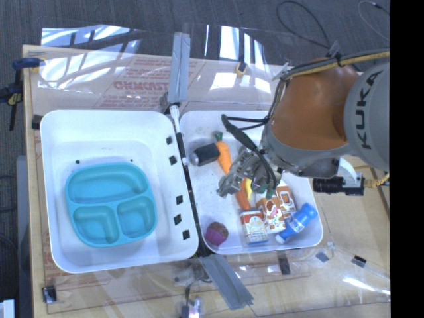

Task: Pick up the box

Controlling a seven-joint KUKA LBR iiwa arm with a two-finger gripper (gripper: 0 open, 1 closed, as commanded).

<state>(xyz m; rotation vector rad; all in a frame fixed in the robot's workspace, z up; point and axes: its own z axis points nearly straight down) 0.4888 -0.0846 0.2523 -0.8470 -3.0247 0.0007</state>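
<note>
Two small red-and-white printed boxes lie in the right bin (199, 128), near its front. One box (254, 228) lies flat by the front wall, and a second box (280, 203) sits just behind it to the right. My gripper (233, 181) hangs low over the middle of the bin, up and to the left of both boxes. It is above a yellow piece (248, 189) and an orange piece (244, 201). The grey and orange wrist (311, 121) hides the bin's back right part.
A carrot (225, 156) and a black cylinder (205, 154) lie at the bin's back left. A purple ball (216, 232) sits at the front left and a blue bottle (298, 220) at the front right. The left bin (53, 131) holds a blue divided tray (109, 203).
</note>
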